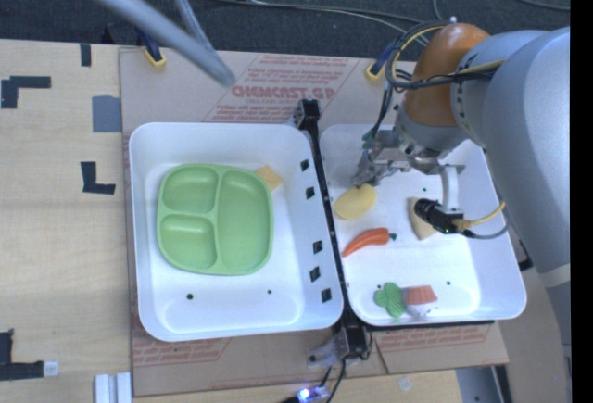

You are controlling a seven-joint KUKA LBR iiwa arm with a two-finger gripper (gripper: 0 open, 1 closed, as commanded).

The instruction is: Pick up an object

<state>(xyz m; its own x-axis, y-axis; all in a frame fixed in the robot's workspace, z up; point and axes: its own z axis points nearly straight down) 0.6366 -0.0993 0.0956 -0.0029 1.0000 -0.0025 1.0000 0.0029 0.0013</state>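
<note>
A: Start at the left bin. What's in it?

B: A green divided plate sits toward nine o'clock of that bin, with a small yellow piece touching the plate's rim at about two o'clock. Neither looks like the present target.

A: And across the divider?

B: In the right bin, a pale yellow potato-shaped object lies close to the divider, at about ten o'clock of the bin. Just below it, at its six o'clock, is an orange carrot. Further down, near the bin's six o'clock, a green piece sits beside a small red-and-white block.

A: Where's the claw?

B: The claw hangs just at the potato's one o'clock, very near or touching its top. Whether it is spread or closed I cannot tell; the tips blur into the object.

A: So how should the step be done well?

B: I'd judge the potato to be the target. It is rounded and probably slippery, so centre over its widest part, straddle the short axis, and descend low before closing. Keep clear of the divider at nine o'clock and the carrot below, and lift straight up.
</note>
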